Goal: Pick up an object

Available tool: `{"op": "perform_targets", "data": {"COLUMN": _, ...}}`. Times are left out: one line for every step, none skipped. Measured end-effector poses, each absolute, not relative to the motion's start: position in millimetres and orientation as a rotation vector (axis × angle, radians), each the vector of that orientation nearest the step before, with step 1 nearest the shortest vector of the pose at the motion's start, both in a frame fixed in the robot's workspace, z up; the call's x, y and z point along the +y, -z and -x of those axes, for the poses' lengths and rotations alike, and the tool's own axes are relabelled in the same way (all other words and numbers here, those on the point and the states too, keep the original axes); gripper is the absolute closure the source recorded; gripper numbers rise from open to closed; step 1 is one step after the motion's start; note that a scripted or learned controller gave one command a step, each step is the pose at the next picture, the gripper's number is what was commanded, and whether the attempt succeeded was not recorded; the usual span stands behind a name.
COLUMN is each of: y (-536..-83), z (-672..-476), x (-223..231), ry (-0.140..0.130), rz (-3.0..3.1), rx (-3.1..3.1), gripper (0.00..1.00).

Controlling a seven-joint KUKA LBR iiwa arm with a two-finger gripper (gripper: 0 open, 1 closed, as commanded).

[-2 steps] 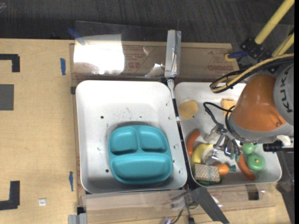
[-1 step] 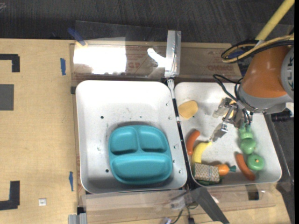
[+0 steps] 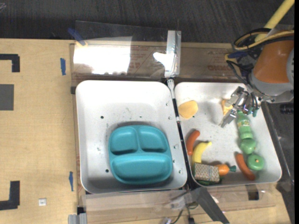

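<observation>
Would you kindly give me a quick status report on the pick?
Gripper low in right bin. Small yellow piece beside it, grasp unconfirmed. Green toy close alongside.

Bright overhead glare, perhaps slightly soft
</observation>
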State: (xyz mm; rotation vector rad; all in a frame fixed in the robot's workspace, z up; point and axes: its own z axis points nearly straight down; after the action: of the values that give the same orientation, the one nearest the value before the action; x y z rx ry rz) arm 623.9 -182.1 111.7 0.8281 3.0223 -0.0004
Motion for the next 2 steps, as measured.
{"op": "perform_targets", "data": {"y": -95.9, "z": -649.0, "x": -210.3, "ry": -0.005, "rz": -0.819, "rx": 3.019, "gripper": 0.0}}
{"op": "perform_targets", "data": {"y": -87.3, "z": -593.8, "x": -212.2, "ry": 0.001, "rz": -0.854, "rx": 3.016, "gripper": 0.0}}
